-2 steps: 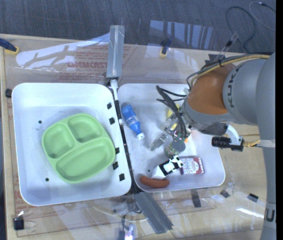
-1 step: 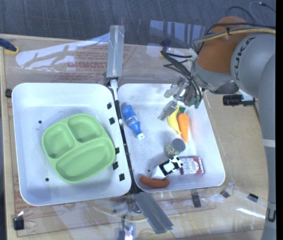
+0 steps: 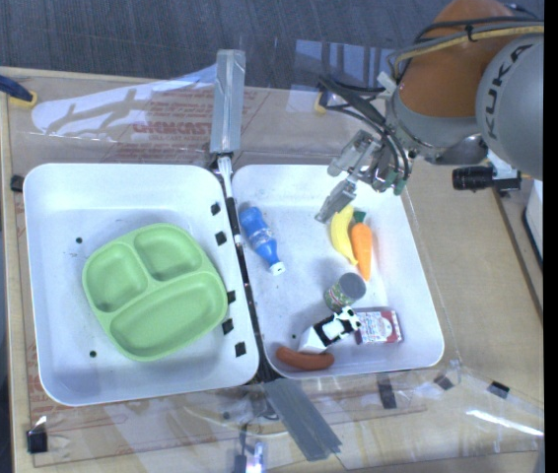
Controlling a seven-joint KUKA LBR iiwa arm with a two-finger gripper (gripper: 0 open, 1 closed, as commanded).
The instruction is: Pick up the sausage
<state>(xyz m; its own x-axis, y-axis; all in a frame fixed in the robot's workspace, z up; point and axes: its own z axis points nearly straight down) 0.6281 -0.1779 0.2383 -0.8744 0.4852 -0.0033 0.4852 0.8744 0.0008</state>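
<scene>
Arm [image 3: 511, 77] casing reads "KUKA" — sausage [image 3: 304, 358] unlabelled.

A reddish-brown sausage [image 3: 305, 359] lay flat and lengthwise along the near wall of the right-hand white bin [image 3: 427, 308], toward its near-left corner.

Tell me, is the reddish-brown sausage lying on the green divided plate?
No, the reddish-brown sausage lies at the near edge of the right white bin, while the green divided plate sits in the left one.

Green tray [image 3: 156, 289], blue bottle [image 3: 257, 235], yellow banana [image 3: 343, 233], orange carrot [image 3: 362, 248], reddish-brown sausage [image 3: 304, 358].
</scene>
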